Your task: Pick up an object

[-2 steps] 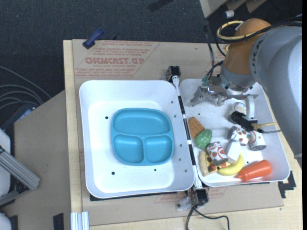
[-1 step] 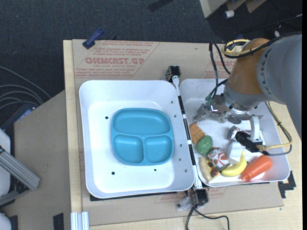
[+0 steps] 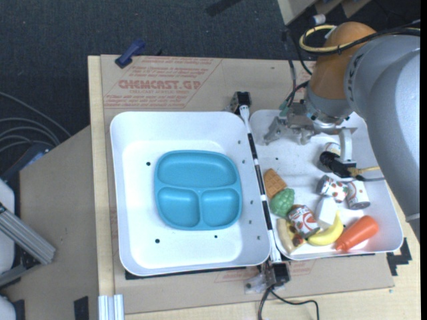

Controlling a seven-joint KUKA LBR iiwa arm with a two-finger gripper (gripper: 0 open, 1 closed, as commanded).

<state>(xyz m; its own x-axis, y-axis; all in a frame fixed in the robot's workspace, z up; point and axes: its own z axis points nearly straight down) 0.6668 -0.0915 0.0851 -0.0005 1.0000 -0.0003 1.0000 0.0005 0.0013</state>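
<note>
The claw sits low over the far end of the right bin, touching no toy, and I cannot tell if it is spread or pressed together. The toys lie at the near end of that bin: an orange carrot, a yellow banana, a green bumpy toy and an ice cream cone. The left bin holds a blue plate with 3 parts.

Single fixed overhead view, slanted down over both bins, arm from right.
</note>
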